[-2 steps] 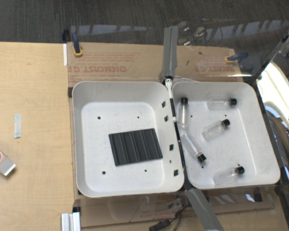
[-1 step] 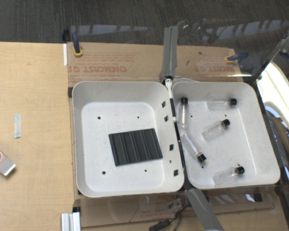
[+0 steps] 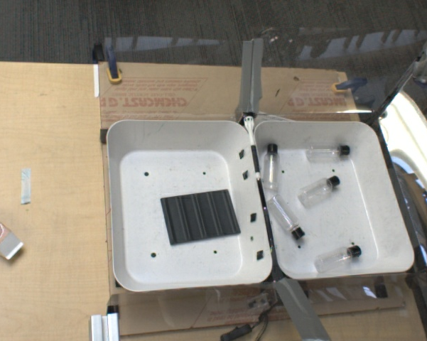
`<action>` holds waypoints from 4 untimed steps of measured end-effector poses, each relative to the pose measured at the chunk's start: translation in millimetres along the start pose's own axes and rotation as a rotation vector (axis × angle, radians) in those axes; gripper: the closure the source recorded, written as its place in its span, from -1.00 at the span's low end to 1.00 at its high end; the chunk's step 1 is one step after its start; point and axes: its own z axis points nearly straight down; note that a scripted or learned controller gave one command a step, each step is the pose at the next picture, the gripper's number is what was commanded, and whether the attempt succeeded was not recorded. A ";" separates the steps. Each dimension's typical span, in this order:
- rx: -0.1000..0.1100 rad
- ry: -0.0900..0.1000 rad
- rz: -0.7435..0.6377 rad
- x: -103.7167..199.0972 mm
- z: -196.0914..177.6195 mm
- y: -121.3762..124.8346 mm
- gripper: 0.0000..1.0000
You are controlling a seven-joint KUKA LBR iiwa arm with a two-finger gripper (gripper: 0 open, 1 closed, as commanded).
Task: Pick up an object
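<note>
Vials (image 3: 320, 190) lie scattered in the right bin (image 3: 384, 212), none yet grasped, the gripper's state impossible to tell; next comes descent onto one.

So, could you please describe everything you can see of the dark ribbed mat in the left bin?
The dark grey ribbed rectangular mat lies flat on the floor of the left shallow white bin, a little below the floor's centre. It looks like rubber or moulded plastic, with parallel ridges running along its shorter side. It is turned slightly, its right end higher in the view. It touches only the bin floor, clear of the walls and of the small dark holes around it.
</note>
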 end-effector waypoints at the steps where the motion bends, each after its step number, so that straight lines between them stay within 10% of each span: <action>1: 0.000 -0.001 -0.239 -5.5 0.0 0.6 -1.00; 3: -0.001 -0.003 -1.114 -7.9 -0.9 1.1 -1.00; 4: -0.001 -0.004 -1.301 -7.9 -1.1 1.3 -1.00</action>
